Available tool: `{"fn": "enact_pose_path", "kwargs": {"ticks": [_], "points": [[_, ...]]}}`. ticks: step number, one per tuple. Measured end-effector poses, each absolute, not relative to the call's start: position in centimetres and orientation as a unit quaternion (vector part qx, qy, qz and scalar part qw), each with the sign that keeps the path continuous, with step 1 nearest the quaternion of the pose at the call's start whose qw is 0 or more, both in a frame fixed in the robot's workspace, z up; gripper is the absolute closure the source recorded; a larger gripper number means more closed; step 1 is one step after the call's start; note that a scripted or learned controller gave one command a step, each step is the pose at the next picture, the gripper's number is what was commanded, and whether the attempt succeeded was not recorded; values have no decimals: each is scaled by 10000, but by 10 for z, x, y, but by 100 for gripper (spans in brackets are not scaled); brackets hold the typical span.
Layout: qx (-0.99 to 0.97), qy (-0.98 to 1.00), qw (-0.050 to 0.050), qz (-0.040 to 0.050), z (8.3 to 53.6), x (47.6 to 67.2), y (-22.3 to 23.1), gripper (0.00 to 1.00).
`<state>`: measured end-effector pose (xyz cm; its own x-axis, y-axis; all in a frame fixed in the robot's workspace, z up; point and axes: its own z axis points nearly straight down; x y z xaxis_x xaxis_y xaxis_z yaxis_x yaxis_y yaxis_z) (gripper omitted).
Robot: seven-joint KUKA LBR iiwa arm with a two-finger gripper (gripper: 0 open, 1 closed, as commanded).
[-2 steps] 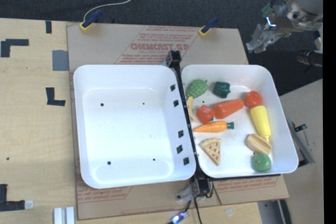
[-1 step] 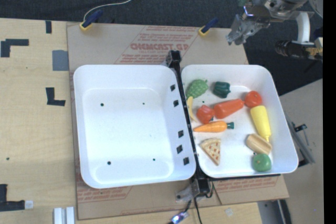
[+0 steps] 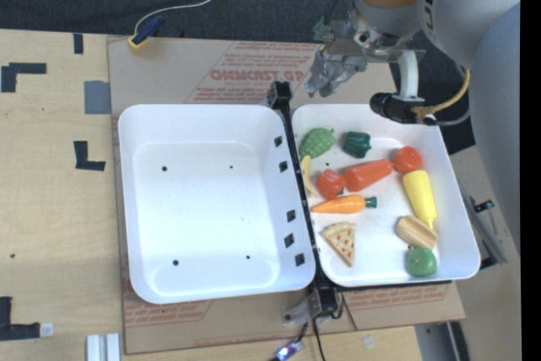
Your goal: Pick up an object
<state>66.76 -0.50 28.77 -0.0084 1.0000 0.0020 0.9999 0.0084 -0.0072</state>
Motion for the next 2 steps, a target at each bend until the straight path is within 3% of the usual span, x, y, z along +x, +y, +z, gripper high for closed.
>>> {"fn": "enact_pose_path", "kwargs": {"ticks": [1,2], "points": [[-7039,-7103,2,-14,324,663,77,100],[-7050,-7092,0,-8,337,668,129,100]]}}
